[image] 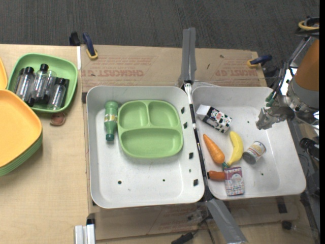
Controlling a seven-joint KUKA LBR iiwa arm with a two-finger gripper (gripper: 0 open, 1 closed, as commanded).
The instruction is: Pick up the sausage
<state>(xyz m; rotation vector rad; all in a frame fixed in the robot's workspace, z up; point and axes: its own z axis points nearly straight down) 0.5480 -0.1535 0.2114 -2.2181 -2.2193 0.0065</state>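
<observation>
Claw [265, 120] (finger state unclear) hovers, seemingly holding nothing, well apart from one sausage [216, 175].

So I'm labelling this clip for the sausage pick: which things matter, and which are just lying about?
Matter:
small reddish sausage
gripper
right white bin

Lying about:
orange carrot
yellow banana
black-and-white milk carton
small silver can
pink packet
green divided plate
green bottle

one fixed camera looks down at a slant on the worktop [56, 197], from some distance; both white bins [101, 187] sit mid-frame, floor along the top.
</observation>
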